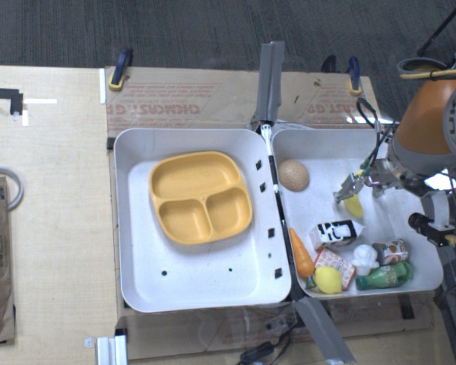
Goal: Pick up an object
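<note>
A: Nearest, along the front wall of the right bin (433,276)?

B: Yellow lemon (328,280) in the front left corner, touching a red and white packet (336,262). Just right of those, a green bottle (384,277) lying on its side. Behind the bottle, a white round thing (364,257) and a small can (395,249), close together.

A: And against the divider?

B: Orange carrot (302,253), lying lengthwise along the bin's left wall, tip toward the lemon. A little further back, a black and white carton (336,233), tipped over, near the middle of the bin.

A: Then the gripper (357,190)?

B: Down inside the right bin, beyond the carton, reaching in from the right under the grey and orange arm (429,120). Directly at its tip, a small yellow object (353,207), touching or almost touching the metal. Gripping or released: impossible to tell from this slant.

A: Further back?

B: Tan ball (293,175), alone near the bin's rear left corner, well apart from the gripper.

A: Left bin (137,280)?

B: Holding a yellow divided plate (201,198), three compartments, flat on the floor toward the rear half.

A: Beyond both bins?

B: Sheet of cardboard (213,97) under their far edges, pinned by two blue clamps (121,67), one near each rear corner.
</note>
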You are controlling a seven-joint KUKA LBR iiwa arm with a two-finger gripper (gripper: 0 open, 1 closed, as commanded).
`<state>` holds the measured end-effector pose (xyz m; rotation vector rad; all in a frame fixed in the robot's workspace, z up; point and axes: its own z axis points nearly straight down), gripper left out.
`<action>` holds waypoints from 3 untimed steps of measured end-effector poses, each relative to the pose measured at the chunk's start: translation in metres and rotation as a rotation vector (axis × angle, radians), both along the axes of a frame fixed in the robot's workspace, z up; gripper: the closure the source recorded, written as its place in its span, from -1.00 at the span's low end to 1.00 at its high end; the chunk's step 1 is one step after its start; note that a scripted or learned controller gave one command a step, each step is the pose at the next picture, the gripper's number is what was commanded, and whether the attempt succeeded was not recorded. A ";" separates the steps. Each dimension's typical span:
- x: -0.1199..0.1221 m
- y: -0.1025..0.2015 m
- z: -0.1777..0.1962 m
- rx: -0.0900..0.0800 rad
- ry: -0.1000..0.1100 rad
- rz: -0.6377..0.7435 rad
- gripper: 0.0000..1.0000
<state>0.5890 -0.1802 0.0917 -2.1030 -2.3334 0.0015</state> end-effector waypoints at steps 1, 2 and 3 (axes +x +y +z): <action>-0.008 -0.010 0.034 -0.001 -0.002 -0.082 -1.00; -0.008 0.029 0.000 0.000 0.001 -0.003 -1.00; -0.007 0.028 0.009 -0.001 0.000 -0.006 1.00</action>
